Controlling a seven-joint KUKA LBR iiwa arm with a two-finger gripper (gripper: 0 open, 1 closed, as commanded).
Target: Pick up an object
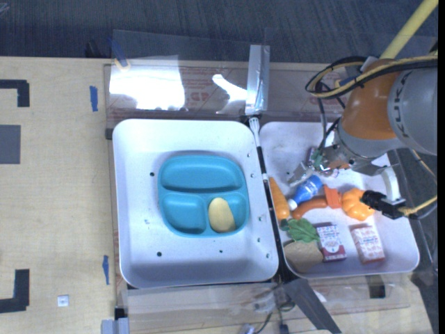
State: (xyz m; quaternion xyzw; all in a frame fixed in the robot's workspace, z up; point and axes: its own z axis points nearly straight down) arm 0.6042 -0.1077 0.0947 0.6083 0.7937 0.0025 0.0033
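My gripper [311, 169] hangs over the back part of the right bin [403, 256], coming in from the right on the grey arm with its orange band. Just below and in front of it lies a small blue bottle with a white cap [306, 188]. Beside the bottle are a long orange carrot [279, 199] along the bin's left wall, an orange-red sausage-shaped piece [313, 205] and an orange pepper [353, 203]. Nothing is seen held in the gripper.
At the right bin's front lie a green leafy piece [302, 229], a tan round piece [304, 255] and two red packets [331, 241] [367, 244]. The left bin [132, 207] holds a blue divided plate [201, 175] with a yellow lemon [221, 214] in one compartment.
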